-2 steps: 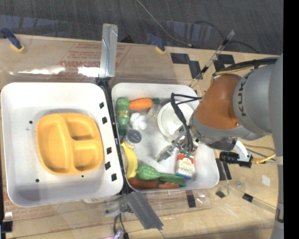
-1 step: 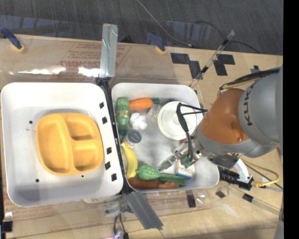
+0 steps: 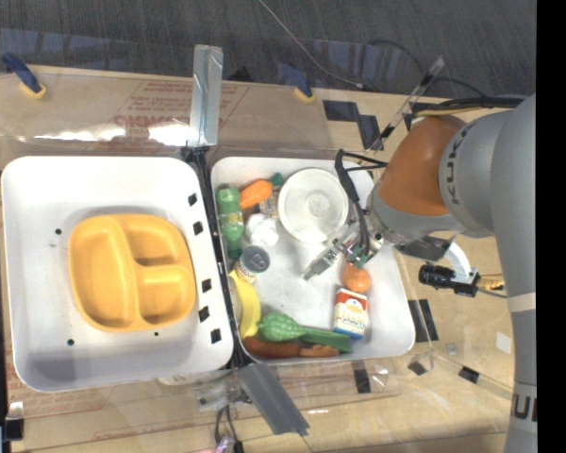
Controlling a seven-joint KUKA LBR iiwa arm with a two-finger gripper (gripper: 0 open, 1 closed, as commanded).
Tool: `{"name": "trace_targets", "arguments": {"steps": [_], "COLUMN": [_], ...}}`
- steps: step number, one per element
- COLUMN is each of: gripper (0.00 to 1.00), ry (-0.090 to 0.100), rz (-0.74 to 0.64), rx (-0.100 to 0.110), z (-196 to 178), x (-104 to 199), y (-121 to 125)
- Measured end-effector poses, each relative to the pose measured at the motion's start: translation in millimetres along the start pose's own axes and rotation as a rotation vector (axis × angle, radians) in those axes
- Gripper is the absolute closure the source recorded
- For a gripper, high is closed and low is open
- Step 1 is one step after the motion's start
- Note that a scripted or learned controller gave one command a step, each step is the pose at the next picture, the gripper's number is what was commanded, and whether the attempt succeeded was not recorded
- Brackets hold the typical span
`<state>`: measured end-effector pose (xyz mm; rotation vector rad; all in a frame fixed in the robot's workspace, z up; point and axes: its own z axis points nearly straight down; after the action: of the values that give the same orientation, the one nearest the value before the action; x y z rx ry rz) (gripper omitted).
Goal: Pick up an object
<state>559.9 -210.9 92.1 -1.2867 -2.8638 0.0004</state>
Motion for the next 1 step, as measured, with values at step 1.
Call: {"name": "trace_targets", "arguments": {"steps": [1], "gripper": [0.00], "ry": [-0.004], "rz": [0.005], "rx": [-0.004], "z": [-0.9], "x": [52.7], "y": [-57.0]}}
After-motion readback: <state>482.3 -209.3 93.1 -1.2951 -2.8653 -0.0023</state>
